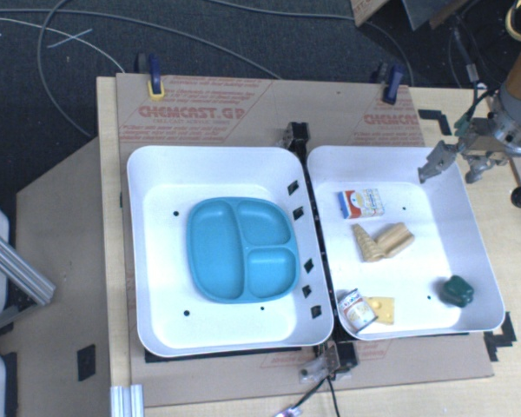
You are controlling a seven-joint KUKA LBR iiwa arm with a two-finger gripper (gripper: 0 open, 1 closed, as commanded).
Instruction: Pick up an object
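Note:
The right bin (469,224) holds several small objects. A white, red and blue packet (360,203) lies near its back left. A tan croissant-shaped piece (383,241) sits mid-bin. A small can (357,310) and a yellow cheese wedge (381,308) rest at the front left. A dark green object (458,291) sits at the front right. My gripper (458,164) hangs over the bin's back right corner, fingers spread open, nothing between them, well apart from every object.
The left bin (152,233) carries a blue divided plate (242,248). Black clips run along the seam between the bins. Blue clamps (155,74) pin the cardboard bench top at the back. Cables trail over the dark floor behind.

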